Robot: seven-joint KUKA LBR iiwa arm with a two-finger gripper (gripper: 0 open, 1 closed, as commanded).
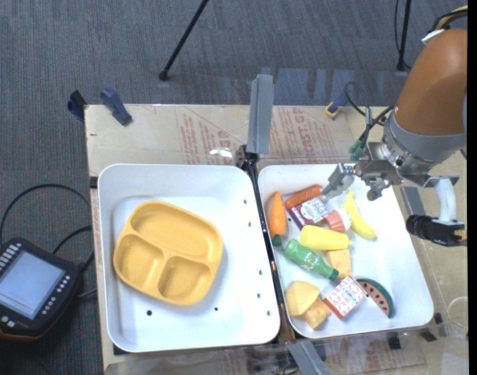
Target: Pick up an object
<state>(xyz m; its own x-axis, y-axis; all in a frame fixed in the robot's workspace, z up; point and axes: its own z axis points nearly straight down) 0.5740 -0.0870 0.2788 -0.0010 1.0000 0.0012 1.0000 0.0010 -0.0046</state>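
Gripper (342, 180), fingers apparently apart and empty, hangs at the banana's (359, 217) eleven o'clock; I'd centre over it before descending.

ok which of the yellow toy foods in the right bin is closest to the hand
The banana, curved along the bin's far right side, just below the hand. The corn lies further toward the middle, and the yellow piece sits near the front edge.

At the lower left of the frame you have a teach pendant (23, 286) lying on the grey carpet, its cable curling above it. Toward the upper left, a blue clamp (114, 105) grips the edge of the cardboard sheet (176, 135). Two tripod legs (188, 31) cross the top.
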